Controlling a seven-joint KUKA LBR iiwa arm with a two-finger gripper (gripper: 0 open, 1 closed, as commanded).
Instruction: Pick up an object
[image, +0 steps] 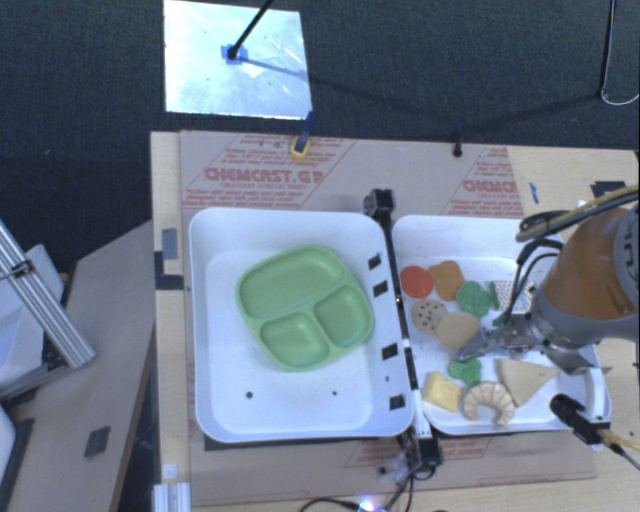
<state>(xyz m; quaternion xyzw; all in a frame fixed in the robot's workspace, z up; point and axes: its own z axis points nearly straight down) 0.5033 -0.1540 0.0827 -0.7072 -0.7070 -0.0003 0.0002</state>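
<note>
The right bin (455, 236) holds several toy foods: a red tomato slice (417, 281), an orange piece (447, 276), a green leafy piece (477, 298), a speckled cookie (429, 316), a tan round piece (457, 328), a small green piece (463, 370), a yellow block (441, 392), a croissant (487, 401) and a pale wedge (524, 378). My gripper (484, 345) is low in this bin, between the tan round piece and the wedge, just above the small green piece. The grey and orange arm (590, 285) covers the bin's right side.
The left bin (215, 400) holds a light green divided plate (303, 306). A black divider with clips (392, 300) runs between the bins. A silvery sheet (236, 58) lies beyond the bench at the top. Metal rails (35, 300) stand at the far left.
</note>
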